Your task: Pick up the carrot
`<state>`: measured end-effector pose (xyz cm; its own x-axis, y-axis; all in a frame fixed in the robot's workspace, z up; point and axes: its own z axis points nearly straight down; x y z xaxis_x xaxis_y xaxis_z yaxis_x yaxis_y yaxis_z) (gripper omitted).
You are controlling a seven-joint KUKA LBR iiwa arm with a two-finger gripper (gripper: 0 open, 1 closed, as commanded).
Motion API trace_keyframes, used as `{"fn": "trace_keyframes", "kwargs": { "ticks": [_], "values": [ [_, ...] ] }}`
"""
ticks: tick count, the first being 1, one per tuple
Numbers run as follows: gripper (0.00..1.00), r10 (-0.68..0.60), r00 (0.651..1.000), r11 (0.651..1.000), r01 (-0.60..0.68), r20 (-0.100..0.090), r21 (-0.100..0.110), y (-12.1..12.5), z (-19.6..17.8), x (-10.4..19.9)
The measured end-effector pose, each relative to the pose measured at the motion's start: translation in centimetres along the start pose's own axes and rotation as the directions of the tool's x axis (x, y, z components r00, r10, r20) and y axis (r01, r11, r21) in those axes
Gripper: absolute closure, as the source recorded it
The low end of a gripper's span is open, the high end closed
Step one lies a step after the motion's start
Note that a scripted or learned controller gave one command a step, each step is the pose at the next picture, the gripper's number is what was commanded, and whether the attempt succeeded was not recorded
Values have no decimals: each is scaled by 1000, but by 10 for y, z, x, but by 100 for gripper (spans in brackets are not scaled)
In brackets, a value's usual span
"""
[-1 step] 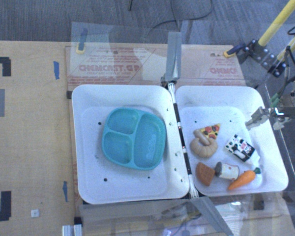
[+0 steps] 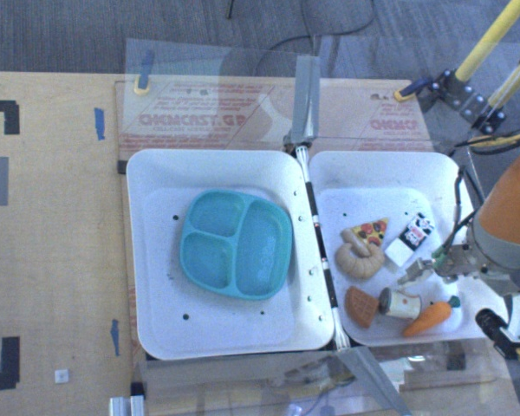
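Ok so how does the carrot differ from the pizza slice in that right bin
The carrot is orange, rounded and tapered, with a green top; the pizza slice is a flat wedge with red spots. The carrot lies near the bin's front edge, the pizza slice further back toward the middle. Both are small toy foods in the right bin.

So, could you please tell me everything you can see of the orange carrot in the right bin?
The small orange toy carrot, plastic-looking with a green stub at its thick end, lies flat near the front edge of the right white bin. Its tip points left and touches, or nearly touches, a small white cylinder with a red end. The gripper is just above it in the view, apart from it.
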<state>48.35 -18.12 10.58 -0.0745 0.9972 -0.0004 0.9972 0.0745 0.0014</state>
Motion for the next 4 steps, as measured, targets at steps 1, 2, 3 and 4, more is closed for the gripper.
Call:
{"fn": "trace_keyframes", "kwargs": {
  "ticks": [1,2,3,4],
  "values": [
    [0,-260,966,966,260,-6,-3,-5,16,-40],
    [100,-251,968,968,251,3,-7,-4,7,-44],
    [100,21,1000,1000,-21,4,-8,2,18,29],
    [100,349,937,937,-349,3,-11,12,17,66]
  ]
}}
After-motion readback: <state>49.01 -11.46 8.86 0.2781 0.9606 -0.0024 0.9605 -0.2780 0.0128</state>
